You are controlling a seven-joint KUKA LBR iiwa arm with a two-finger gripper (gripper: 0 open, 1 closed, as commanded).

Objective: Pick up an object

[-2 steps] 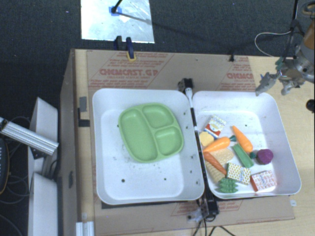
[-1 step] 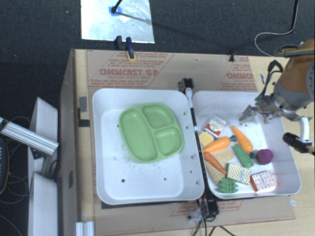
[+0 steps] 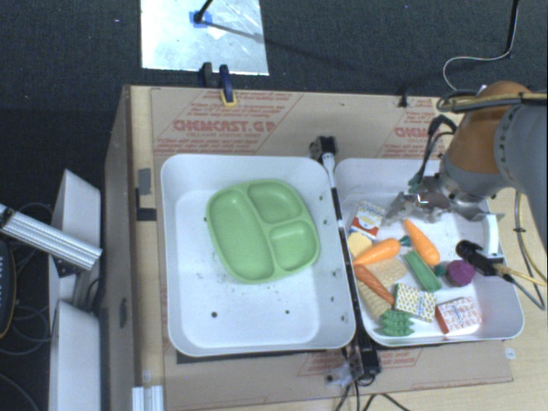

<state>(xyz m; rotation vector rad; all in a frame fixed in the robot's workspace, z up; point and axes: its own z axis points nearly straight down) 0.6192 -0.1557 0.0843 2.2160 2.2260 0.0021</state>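
Grey robot arm (image 3: pixel 492 148) over the right white bin (image 3: pixel 505 311), its gripper (image 3: pixel 413 202) just above an orange carrot (image 3: pixel 421 241), fingers' grip too hard to tell, green tray (image 3: pixel 261 229) in the left bin (image 3: pixel 184 315), toy food piled nearby

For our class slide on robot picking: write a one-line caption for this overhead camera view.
Gripper poised over the right bin of toy food, beside a left bin holding a green divided tray.
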